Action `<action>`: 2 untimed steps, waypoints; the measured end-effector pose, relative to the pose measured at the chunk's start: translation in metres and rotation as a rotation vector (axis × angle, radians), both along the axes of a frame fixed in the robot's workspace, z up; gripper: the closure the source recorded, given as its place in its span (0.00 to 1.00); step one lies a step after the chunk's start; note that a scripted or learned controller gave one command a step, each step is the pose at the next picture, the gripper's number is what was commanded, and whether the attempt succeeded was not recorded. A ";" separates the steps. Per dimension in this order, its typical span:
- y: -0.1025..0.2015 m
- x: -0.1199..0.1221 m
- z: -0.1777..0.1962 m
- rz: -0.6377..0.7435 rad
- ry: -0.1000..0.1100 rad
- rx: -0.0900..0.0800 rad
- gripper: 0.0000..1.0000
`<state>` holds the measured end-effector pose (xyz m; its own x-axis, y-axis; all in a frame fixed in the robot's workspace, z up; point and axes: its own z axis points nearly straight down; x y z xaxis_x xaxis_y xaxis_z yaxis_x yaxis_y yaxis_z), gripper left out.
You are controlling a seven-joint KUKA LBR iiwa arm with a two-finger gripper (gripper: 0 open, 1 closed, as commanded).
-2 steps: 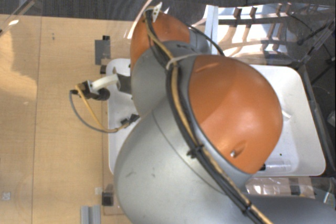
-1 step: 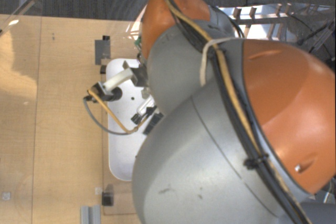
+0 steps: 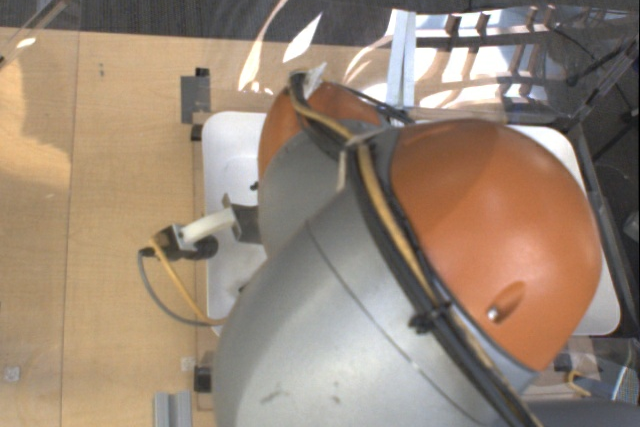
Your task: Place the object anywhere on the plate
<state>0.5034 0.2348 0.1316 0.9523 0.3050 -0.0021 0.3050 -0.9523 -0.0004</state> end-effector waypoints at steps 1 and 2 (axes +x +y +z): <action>0.002 -0.013 -0.040 0.525 -0.013 0.006 1.00; -0.025 0.015 0.052 0.698 -0.005 0.002 1.00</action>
